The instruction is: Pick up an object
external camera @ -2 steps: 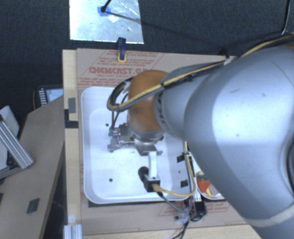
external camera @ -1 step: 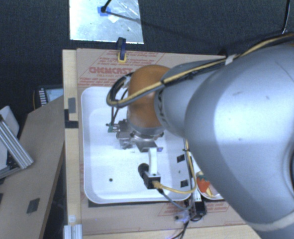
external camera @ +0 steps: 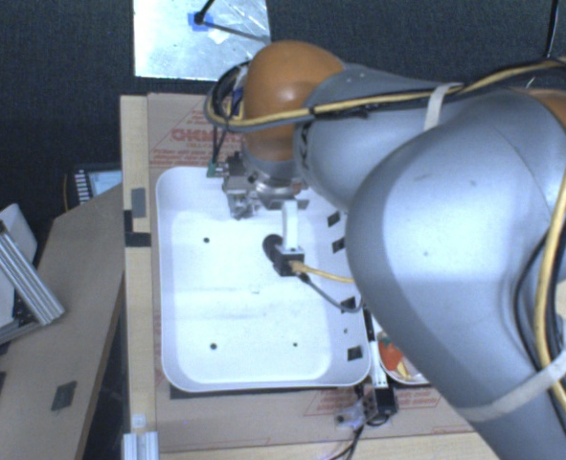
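1. Jaws [external camera: 247, 202] hang at the upper middle of the left bin [external camera: 196, 353]; their spread cannot be told.
2. Orange-red object [external camera: 394, 357], lower right of frame, lies in the other bin, well apart from the jaws, largely hidden by the arm [external camera: 455, 257].

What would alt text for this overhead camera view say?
A large grey robot arm with an orange band reaches from the right over a shallow white bin, its gripper low near the bin's far edge.
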Robot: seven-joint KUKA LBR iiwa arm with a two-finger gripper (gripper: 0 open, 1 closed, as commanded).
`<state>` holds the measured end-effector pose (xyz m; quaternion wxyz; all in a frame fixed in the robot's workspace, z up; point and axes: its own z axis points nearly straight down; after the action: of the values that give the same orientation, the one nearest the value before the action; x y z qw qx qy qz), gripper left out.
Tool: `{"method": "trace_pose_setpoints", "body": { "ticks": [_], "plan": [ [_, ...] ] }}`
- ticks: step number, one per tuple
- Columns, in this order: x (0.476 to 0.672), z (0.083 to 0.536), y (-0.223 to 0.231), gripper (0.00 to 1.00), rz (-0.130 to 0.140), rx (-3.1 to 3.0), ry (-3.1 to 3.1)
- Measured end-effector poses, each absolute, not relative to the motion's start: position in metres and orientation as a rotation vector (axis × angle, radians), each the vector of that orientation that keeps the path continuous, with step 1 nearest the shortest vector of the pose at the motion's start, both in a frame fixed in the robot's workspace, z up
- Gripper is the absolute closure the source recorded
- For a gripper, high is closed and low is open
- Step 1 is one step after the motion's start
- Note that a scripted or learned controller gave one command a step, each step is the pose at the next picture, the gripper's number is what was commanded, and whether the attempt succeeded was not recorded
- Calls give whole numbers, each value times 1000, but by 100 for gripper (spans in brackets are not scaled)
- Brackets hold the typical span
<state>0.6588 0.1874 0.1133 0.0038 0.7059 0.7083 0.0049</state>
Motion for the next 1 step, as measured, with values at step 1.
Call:
{"method": "trace_pose_setpoints", "body": {
  "ticks": [1],
  "plan": [
    [660,309,238,100,28,2207,2225]
  ]
}}
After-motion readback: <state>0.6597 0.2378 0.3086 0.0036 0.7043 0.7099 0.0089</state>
